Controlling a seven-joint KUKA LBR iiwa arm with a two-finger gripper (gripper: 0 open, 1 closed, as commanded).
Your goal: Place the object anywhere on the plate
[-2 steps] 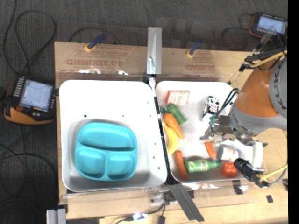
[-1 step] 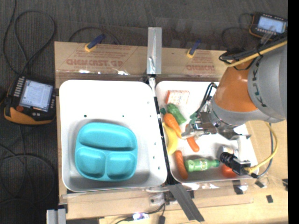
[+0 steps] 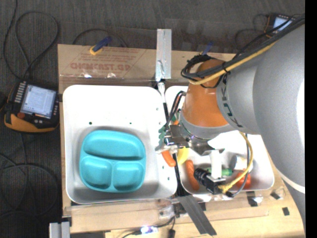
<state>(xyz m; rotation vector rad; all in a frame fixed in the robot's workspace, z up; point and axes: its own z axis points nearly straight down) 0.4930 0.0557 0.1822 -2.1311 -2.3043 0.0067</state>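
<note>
Gripper: gripper (image 3: 169, 142) sits low over the left edge of the right bin (image 3: 261, 158), close to the wall dividing the two bins. The wrist (image 3: 200, 105) covers it from above.
Gripper state: cannot tell whether it is wide, narrow or holding anything.
Task object: not positively identified. The likeliest candidate is an orange piece (image 3: 169, 158), just below the gripper and right at the dividing wall. Whether it is gripped, or merely resting on or against the wall, cannot be determined.
Other items, right bin: a second orange piece (image 3: 190, 168) close by, a green piece (image 3: 226, 172) further right, and a reddish-orange piece (image 3: 245, 180) near the right wall.
Plate: turquoise three-compartment plate (image 3: 85, 158) lies flat in the left bin (image 3: 109, 108), well apart from the gripper, with nothing on it.
Progress: placement not yet done, in my judgement.
Risk 1: an unconfirmed or weak grip could drop the piece before it reaches the plate, into the left bin short of the rim.
Risk 2: the piece or gripper may catch on the dividing wall during the crossing, given how close both stand to it.
Risk 3: crowded neighbours may be dragged or picked instead.
Risk 4: a release near the plate's raised rim could let the piece roll off.
</note>
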